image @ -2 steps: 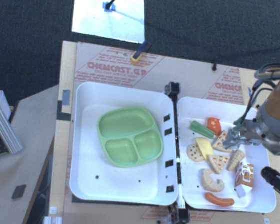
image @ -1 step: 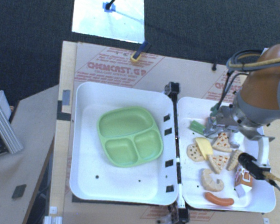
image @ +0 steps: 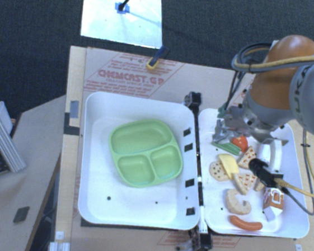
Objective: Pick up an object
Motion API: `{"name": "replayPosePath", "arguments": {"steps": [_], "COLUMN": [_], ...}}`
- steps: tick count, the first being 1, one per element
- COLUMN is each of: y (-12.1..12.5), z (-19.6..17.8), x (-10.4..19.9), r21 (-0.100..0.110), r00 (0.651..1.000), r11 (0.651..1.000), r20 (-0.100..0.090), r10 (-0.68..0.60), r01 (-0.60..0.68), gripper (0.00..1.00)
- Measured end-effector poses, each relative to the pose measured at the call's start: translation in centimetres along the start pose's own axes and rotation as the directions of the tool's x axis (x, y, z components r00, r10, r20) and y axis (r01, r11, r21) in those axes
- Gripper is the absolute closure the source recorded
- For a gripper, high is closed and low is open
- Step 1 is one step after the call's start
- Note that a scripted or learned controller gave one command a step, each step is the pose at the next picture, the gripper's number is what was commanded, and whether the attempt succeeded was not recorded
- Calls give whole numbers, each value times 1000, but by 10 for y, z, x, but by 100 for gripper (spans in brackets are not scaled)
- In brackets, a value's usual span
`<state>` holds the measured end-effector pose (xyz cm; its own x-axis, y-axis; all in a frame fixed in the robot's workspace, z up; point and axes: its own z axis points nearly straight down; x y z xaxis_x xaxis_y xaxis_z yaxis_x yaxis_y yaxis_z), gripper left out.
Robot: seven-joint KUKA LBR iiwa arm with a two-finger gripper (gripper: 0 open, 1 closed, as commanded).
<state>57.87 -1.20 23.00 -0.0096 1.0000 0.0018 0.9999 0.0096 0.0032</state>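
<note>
Dark speckled carpet surrounds a pale wooden tabletop (image: pixel 43 132), on which a cardboard sheet printed in red lies under two shallow white bins set side by side. Beyond the tabletop's far edge a square reflective panel (image: pixel 124 10) rests on the carpet. On the left, the left bin (image: pixel 98 200) carries a green divided tray (image: pixel 145 152) near its middle. Beside it, the right bin (image: pixel 295 222) carries a scatter of toy food: a red sausage (image: pixel 245 223) near the front rim, a round bagel-like piece (image: pixel 238 203), a yellow cheese wedge (image: pixel 228 165), a dotted cracker (image: pixel 217 170), waffle-patterned slices (image: pixel 246 182), a small carton (image: pixel 273 202) and a red tomato-like piece (image: pixel 239 143). Reaching in from the right, the grey arm with its orange band (image: pixel 285 63) covers the bin's far half, so whatever lies beneath it is hidden. Low over the far-left part of the right bin sits the claw (image: pixel 222 134), just beside the tomato-like piece and a green sliver; its shape is too blurred to tell whether it is spread or closed, or has hold of anything.
</note>
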Motion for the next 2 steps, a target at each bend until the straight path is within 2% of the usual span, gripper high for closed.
{"name": "replayPosePath", "arguments": {"steps": [1, 2], "y": [27, 36], "z": [6, 13], "x": [52, 87], "r21": [0, 1], "r00": [1000, 1000], "r11": [1000, 1000], "r20": [0, 1], "r10": [0, 1], "r01": [0, -1], "gripper": [100, 100]}}
